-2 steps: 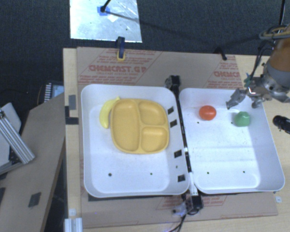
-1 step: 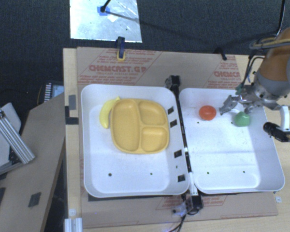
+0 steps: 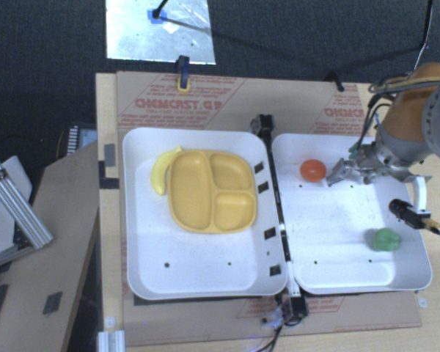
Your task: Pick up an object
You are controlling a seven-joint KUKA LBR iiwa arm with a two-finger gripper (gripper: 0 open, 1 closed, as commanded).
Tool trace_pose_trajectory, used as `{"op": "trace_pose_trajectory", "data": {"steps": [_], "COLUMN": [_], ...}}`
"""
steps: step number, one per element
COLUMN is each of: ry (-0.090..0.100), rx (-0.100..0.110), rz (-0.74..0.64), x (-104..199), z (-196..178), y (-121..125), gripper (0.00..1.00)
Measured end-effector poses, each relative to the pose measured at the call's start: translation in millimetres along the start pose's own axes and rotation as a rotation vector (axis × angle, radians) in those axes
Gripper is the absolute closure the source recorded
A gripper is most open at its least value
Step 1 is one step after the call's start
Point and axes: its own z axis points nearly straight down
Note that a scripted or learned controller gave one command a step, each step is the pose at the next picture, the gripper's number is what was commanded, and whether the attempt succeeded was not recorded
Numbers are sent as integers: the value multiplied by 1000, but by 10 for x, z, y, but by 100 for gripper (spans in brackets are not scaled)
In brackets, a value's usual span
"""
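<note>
Orange ball (image 3: 313, 170) lying in right bin (image 3: 337, 270), just left of gripper (image 3: 343, 174) | gripper hanging low beside it, likely lining up a grasp | fingers spread, grasping nothing | green lump (image 3: 386, 239) sitting well apart

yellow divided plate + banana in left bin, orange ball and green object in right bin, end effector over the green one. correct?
Not quite. In the camera view the end effector is beside the orange ball, near the back of the right bin, not over the green object, which lies apart toward the front right. The rest stands: the yellow divided plate and banana are in the left bin.
</note>
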Motion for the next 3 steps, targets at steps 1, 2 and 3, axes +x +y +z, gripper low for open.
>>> {"op": "trace_pose_trajectory", "data": {"steps": [1, 2, 3], "ry": [-1, -1, -2], "rx": [-3, -7, -8], "rz": [0, -3, -5], "x": [-1, 5, 5], "z": [-126, -776, -1433], "y": [12, 76, 126], "gripper": [100, 100, 100]}}
